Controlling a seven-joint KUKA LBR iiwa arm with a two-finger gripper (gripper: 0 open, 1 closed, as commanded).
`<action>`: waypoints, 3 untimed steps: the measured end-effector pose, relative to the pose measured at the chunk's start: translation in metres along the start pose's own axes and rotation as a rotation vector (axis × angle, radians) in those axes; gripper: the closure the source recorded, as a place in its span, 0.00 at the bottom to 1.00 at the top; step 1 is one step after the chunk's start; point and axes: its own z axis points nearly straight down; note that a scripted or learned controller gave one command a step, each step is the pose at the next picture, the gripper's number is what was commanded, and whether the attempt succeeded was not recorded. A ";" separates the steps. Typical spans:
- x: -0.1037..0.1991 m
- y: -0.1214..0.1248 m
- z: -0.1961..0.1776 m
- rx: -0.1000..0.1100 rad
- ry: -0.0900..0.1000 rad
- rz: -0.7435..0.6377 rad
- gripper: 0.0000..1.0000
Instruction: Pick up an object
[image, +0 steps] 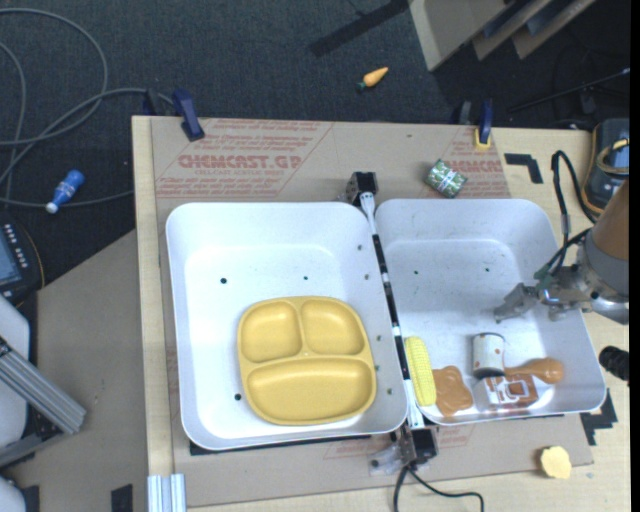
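The scene is lit evenly and brightly from above. Soft glare is seen on the white bins (200, 240), shadows are weak, and the dark floor (250, 50) is rendered slightly grainy.

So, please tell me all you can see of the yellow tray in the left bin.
The yellow tray is a rounded, plastic-looking plate with three compartments: two small ones at the far side and one wide one nearer the camera. It lies flat and upright in the near half of the left bin. Nothing lies in it.
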 end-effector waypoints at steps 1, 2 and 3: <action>0.058 -0.039 0.054 0.003 0.004 -0.007 0.00; 0.054 -0.036 0.041 -0.007 -0.002 -0.004 1.00; 0.018 -0.035 -0.045 -0.015 -0.007 -0.003 1.00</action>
